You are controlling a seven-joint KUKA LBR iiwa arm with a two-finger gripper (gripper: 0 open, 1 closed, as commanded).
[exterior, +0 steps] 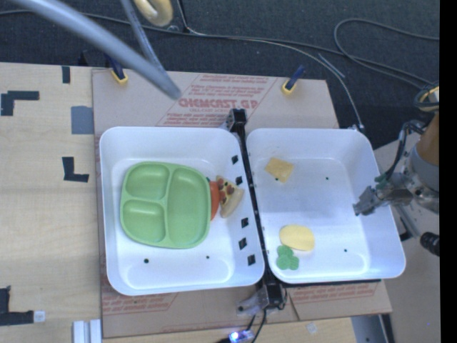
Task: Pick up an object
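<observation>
The tool (368, 202) hung over the right bin's (371, 163) right rim, its state impossible to tell, apart from the yellow piece (296, 238) and green piece (288, 260).

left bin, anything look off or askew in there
One thing: a pizza slice sits wedged between the green tray and the left bin wall, its edge seemingly tucked under the tray rim. Nothing looks spilled or broken.

Cardboard sheet (214, 98): red print is showing, reading roughly "CHEMCAST GP"
Smaller red lines around it: staying too blurred to read
</observation>
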